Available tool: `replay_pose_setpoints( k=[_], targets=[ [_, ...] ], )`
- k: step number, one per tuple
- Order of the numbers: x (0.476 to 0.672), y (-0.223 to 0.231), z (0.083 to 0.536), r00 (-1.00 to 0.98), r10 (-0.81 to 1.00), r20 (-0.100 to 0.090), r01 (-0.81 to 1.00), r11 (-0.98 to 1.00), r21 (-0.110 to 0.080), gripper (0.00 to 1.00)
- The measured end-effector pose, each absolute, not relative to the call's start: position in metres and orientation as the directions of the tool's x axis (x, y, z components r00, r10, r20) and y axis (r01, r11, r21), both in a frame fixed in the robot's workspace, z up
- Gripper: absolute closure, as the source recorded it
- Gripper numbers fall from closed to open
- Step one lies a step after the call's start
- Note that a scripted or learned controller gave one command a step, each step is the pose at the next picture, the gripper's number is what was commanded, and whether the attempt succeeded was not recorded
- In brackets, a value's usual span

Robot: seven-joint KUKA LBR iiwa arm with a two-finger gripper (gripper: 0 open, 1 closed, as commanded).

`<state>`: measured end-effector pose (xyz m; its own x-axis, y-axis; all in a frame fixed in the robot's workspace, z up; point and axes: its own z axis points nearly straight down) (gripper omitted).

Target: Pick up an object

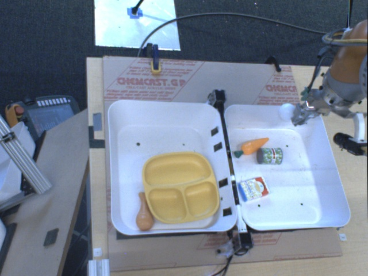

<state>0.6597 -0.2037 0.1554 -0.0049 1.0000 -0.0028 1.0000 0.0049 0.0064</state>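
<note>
Over right bin's (pixel 322 154) far edge, gripper (pixel 300 117) w/ nothing held.

Arm (pixel 349 59) comes in from the right edge, upper part of the view, orange band w/ grey wrist below it. Wrist angles down and to the left, cables looping off the top of it. Gripper (pixel 300 117) sits at the low end, pointing down-left, tip approx over the far right corner area, near the rim. A black fitting juts out beneath the arm at the right edge. Gripper tip looks small and blurry, metallic grey.
</note>
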Motion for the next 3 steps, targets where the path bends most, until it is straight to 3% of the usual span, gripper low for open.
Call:
replay_pose_setpoints(
  k=[2, 3],
  targets=[
    [0.664, -0.197, 0.284, -0.006, 1.000, -0.003, 1.000, 0.006, 0.009, 1.00],
    [0.659, -0.146, 0.267, -0.007, 1.000, 0.000, 1.000, 0.007, 0.001, 1.00]
  ],
)
